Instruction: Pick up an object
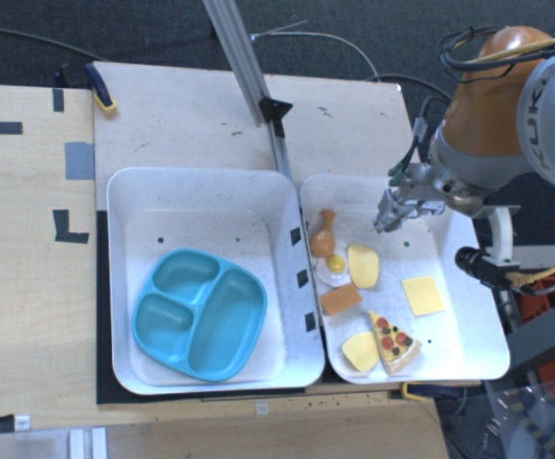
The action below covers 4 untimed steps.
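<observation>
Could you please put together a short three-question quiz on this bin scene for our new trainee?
1. True or false: the blue divided plate lies in the same bin as the pizza slice.
2. Multiple choice: the gripper hangs over which bin in the camera view? A) the left bin B) the right bin C) neither
3. Fill in: the fried egg lies directly beside the ______, which is just above it in the view.

Key:
1. False; the plate is in the left bin, the pizza slice in the right.
2. B
3. chicken drumstick
</observation>
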### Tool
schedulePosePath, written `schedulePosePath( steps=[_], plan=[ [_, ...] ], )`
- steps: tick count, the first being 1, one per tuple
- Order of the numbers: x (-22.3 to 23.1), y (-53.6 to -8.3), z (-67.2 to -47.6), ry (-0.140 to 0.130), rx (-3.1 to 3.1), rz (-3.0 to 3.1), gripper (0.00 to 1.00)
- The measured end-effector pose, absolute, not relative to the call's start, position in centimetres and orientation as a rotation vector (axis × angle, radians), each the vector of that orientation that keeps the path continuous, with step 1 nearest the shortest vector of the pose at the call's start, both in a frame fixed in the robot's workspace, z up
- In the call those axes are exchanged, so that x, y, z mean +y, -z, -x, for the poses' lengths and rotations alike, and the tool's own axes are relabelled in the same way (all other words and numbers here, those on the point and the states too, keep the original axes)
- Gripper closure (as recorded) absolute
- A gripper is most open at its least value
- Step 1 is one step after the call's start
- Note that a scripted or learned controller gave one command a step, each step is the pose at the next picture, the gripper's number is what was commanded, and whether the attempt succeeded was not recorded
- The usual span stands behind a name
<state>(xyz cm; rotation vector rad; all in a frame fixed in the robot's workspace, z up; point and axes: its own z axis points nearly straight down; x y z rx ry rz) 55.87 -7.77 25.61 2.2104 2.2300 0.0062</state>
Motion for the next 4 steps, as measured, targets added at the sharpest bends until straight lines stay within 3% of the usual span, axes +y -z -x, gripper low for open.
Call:
schedulePosePath(
  steps=[1,2,3,4],
  plan=[
    [-0.6,-29.1,-54.1,-0.005,2.232,-2.212,1.0],
    [2.5,-18.4,-53.7,0.012,2.229,-2.225,1.0],
    [-3.2,-18.8,-51.5,0.008,2.216,-2.229,1.0],
    [2.4,-18.8,-49.9,0.003,2.231,-2.218,1.0]
  ],
)
